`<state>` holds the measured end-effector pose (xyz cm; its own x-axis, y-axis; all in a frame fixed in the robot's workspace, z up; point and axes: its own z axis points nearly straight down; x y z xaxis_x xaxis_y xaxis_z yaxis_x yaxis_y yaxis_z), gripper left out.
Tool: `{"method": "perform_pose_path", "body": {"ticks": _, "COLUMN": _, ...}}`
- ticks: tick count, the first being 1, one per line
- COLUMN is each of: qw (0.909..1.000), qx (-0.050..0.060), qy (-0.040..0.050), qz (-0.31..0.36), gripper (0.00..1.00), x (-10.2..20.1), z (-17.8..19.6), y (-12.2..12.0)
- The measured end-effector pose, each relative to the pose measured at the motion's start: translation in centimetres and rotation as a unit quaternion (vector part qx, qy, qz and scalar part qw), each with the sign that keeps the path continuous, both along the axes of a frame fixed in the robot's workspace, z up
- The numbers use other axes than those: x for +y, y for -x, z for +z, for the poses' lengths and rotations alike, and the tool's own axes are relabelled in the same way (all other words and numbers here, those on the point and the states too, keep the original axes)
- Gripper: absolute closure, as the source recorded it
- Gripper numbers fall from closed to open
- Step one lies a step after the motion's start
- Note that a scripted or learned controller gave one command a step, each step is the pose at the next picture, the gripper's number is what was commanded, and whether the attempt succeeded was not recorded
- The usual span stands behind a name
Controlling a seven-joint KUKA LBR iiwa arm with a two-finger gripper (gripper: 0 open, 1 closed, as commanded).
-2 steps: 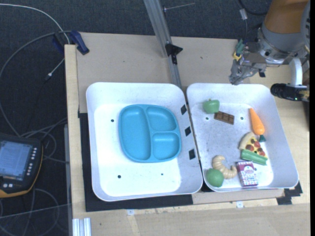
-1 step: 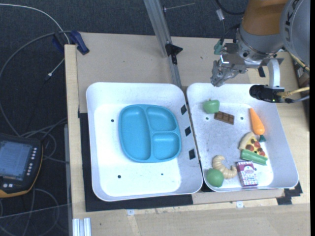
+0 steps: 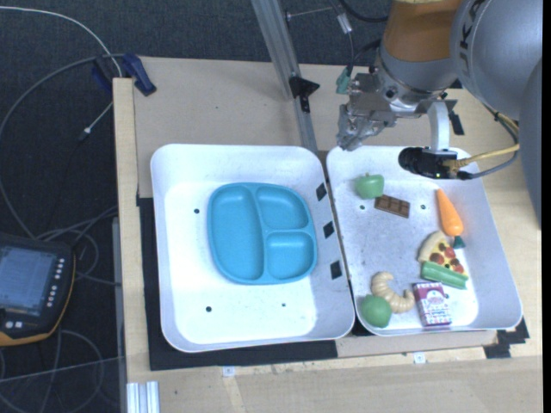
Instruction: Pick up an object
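Gripper (image 3: 351, 138) hangs over the far edge of the right bin (image 3: 482, 198), near that bin's far left corner. Nothing sits between its tips, so it holds no toy. Whether it is open or closed, I cannot tell from up here. It hangs from the grey arm (image 3: 482, 33), which comes in from the right with its orange band (image 3: 426, 3) above the wrist.

Closest to it is a green apple (image 3: 369, 185), just inside that far left corner. Beside the apple lies a brown chocolate bar (image 3: 393, 205). Since the apple is the closest toy, my guess is that it is the one to grab.

More toys lie along the right side of this bin: an orange carrot (image 3: 448, 212), then a pizza slice (image 3: 442, 252) with a green strip (image 3: 444, 274) touching it. At the near edge sit a small box (image 3: 433, 305), a curly pale toy (image 3: 392, 290) and a round green toy (image 3: 375, 311). The curly one touches the round one. All the toys to pick are kept in this bin, well spread out, so the tips can fit around one at a time.

The left bin (image 3: 172, 231) holds a blue plate (image 3: 258, 231) with three parts, in its middle. It looks like a spot where a toy could be put down.

Nothing has been picked up yet.
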<state>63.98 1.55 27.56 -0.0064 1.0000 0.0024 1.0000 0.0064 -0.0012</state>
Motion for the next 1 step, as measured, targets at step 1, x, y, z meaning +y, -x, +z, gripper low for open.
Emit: {"method": "perform_pose_path", "body": {"ticks": 1, "qw": 1.0, "qx": 0.002, "qy": 0.0, "qz": -0.001, "gripper": 1.0, "x": 4.8, "z": -2.78, "y": 0.3}}
